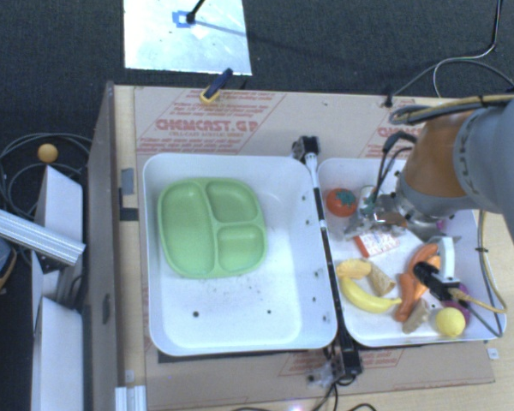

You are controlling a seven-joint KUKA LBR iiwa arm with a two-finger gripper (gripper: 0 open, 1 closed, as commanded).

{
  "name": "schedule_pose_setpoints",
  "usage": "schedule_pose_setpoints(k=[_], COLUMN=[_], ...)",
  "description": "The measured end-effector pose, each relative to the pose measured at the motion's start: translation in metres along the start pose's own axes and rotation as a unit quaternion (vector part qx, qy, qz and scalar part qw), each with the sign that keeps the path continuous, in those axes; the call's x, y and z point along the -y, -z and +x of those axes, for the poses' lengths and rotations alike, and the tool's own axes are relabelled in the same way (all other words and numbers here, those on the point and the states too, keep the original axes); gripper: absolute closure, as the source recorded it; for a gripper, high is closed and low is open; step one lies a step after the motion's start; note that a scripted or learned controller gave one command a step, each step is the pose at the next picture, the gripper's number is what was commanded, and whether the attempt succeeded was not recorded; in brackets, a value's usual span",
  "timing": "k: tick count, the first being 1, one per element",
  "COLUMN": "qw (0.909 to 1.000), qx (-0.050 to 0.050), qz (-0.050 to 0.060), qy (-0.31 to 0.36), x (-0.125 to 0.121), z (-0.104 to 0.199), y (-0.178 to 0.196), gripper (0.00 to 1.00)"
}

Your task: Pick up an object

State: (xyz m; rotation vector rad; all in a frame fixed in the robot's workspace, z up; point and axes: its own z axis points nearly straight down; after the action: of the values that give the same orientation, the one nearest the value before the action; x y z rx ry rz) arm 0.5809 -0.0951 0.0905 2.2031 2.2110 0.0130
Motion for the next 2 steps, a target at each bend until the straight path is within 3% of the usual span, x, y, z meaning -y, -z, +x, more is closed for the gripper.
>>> schedule_pose_setpoints(k=[1,2], qw=[0.9999,0.9998], qx=[-0.003,-0.006], qz=[0.013,0.019], qy=[0.002,0.001], x=[-0.053,-0.078], z=[0.004,0.007], y=[-0.004,-0.006], gripper=[0.0,0.0])
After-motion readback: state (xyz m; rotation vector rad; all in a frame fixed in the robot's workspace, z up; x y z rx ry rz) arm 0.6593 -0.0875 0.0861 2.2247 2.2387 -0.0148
